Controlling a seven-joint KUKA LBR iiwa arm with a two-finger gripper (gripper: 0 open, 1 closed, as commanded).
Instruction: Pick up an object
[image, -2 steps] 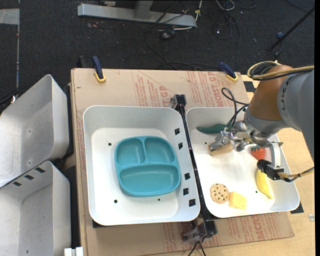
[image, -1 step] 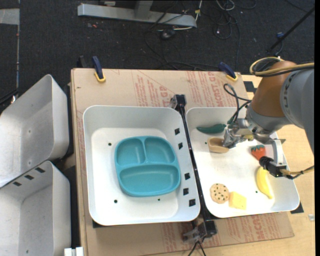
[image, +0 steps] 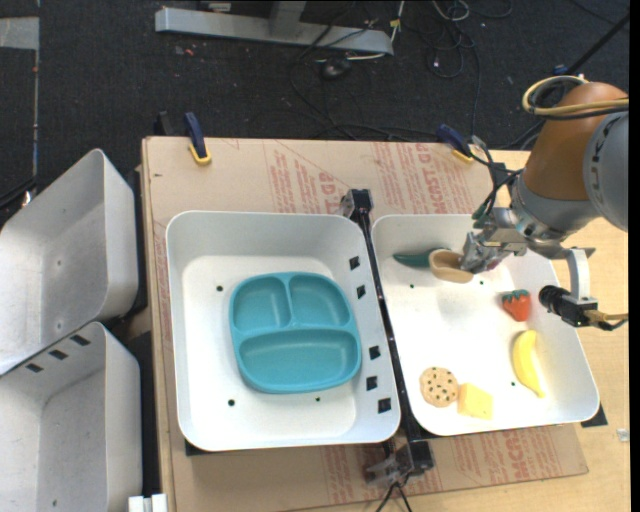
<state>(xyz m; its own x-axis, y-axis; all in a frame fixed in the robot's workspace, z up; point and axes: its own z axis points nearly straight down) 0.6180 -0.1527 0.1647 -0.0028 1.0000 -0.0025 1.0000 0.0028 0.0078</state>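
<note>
While the pincer (image: 484, 252) hung over the right bin (image: 420, 405), I could not tell its grip. A tan spoon (image: 447, 265) lay touching it. Nearby sat a strawberry (image: 516, 304), banana (image: 527, 362), cookie (image: 438, 386) and cheese (image: 476, 401). The left bin (image: 190, 400) held a blue plate (image: 294, 331).

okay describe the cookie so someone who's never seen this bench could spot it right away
Look in the right-hand white bin, along its near edge. The cookie lies at the left of that edge, touching a yellow wedge of cheese. It is the only round, flat, tan piece with dark specks; the banana is long and yellow.
</note>
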